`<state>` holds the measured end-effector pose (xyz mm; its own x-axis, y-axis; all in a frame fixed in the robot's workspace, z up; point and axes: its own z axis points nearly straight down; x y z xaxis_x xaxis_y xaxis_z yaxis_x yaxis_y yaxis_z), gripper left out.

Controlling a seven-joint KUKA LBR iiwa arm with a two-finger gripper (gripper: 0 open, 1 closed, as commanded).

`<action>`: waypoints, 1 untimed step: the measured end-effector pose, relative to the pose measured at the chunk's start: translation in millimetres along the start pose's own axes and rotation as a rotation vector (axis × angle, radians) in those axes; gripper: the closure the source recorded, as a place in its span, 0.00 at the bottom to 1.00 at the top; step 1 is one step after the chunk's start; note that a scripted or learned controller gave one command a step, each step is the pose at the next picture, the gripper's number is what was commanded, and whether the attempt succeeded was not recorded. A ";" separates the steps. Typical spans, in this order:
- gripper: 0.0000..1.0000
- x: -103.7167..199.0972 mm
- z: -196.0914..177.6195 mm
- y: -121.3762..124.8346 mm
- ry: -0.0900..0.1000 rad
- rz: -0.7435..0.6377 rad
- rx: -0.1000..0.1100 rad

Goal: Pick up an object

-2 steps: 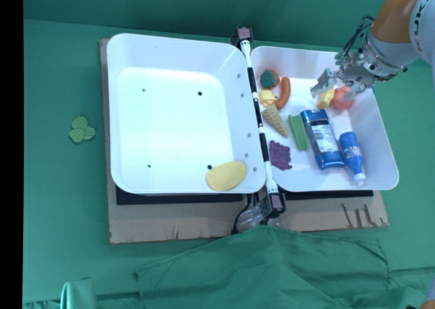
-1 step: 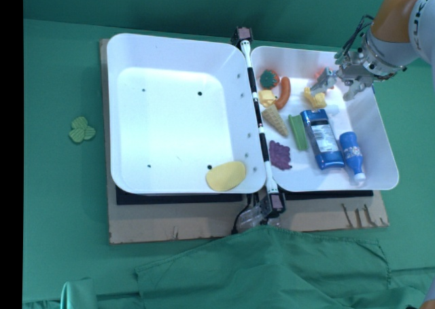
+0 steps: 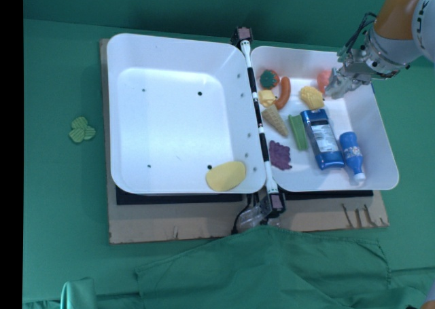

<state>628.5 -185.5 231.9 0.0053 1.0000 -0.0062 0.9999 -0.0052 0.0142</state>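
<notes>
1. Left bin [image 3: 136, 56]: white, shallow; bears one yellow lump [image 3: 226, 175] at its near right corner.
2. Right bin [image 3: 380, 165]: white, shallow; holds all other pickable goods.
3. Arm [image 3: 408, 2]: grey with an orange band, reaching in over the right bin's far corner.
4. Blue packet [image 3: 321, 138]: flat, lying lengthwise mid-bin; pale label present, its print too small to read.
5. Blue bottle [image 3: 351, 153]: on its side, just beside the packet, white cap toward the near wall.
6. Gripper [image 3: 338, 88]: low over the far end of the right bin; whether its jaws stand open or closed cannot be told.
7. Yellow toy [image 3: 311, 97]: just beside the gripper, likeliest target. Judgement: centre over it before descending, keeping off the orange piece [image 3: 323, 79] and the packet.
8. Small toys: cone [image 3: 275, 120], green stick [image 3: 297, 132], purple grapes [image 3: 279, 155].
</notes>
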 end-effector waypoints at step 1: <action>1.00 4.9 -63.9 7.0 0.003 -0.003 0.002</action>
<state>634.7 -180.3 295.8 0.0019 1.0000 -0.0037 0.9999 -0.0018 0.0117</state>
